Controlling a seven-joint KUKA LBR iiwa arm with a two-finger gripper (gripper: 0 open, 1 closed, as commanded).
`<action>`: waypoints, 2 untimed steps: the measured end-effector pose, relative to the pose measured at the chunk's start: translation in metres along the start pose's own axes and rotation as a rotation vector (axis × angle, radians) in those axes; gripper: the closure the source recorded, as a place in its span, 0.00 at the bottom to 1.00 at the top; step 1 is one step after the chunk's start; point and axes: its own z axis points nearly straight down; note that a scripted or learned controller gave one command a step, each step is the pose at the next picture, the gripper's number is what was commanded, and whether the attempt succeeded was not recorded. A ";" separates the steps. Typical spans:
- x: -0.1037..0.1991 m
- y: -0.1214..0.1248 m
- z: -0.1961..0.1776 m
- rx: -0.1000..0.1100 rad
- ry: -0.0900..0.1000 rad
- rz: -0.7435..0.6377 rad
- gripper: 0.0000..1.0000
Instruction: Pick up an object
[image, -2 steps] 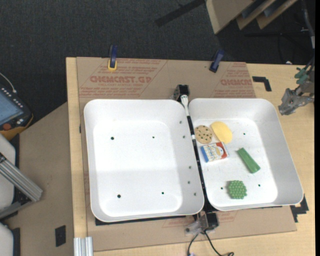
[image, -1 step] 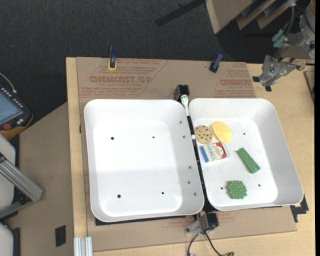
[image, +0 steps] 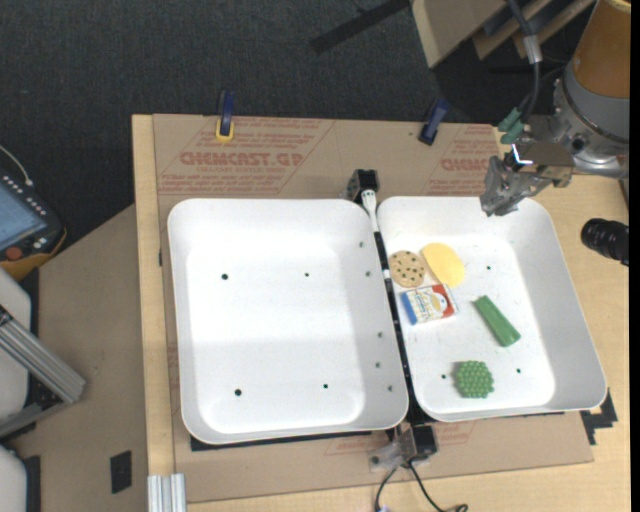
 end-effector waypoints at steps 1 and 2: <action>0.035 -0.033 -0.028 -0.007 -0.001 0.001 1.00; 0.074 -0.072 -0.051 -0.008 -0.001 0.001 1.00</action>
